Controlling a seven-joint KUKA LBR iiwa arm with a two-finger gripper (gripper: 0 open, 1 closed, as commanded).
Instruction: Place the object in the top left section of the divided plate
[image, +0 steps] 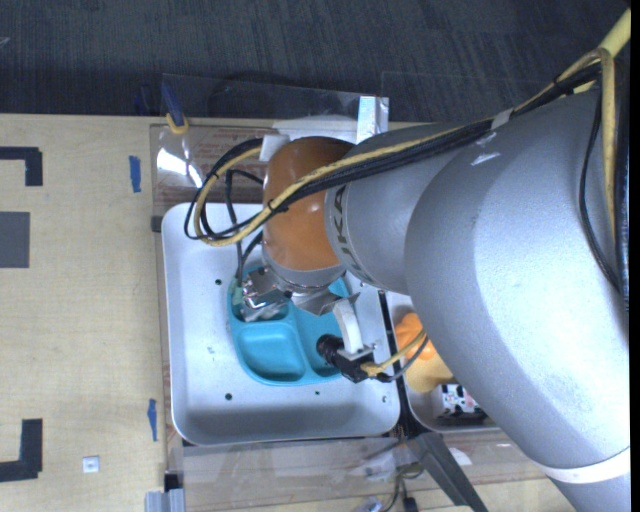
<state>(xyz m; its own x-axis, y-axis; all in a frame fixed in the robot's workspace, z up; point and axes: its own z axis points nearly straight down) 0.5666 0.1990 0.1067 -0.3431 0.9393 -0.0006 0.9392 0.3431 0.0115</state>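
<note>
Two shallow white bins sit side by side on the pale wooden bench, and the single overhead camera takes in both at a slant. In the left white bin lies a turquoise plastic divided plate, its raised ridges splitting it into sections; one rounded compartment lies open to view at the plate's lower end, while the rest is covered by the arm. The big grey arm with its orange band reaches in from the right and hangs directly over the plate, which is likely why it sits so low: the program seems to be bringing the tool down to the plate's upper left part, where the task wants the object set.

At the wrist's tip, the metallic gripper points down at the plate's upper left edge, touching or just above it. Whether it is spread or closed cannot be told, since the wrist hides most of it. No carried object can be made out there, so the object's place is uncertain; it may be hidden under the wrist.

Yellow and black cables loop off the wrist over the bin's upper left corner. In the right white bin, a yellow-orange rounded item and a small black-and-white item rest near the dividing wall, partly hidden by the arm.
</note>
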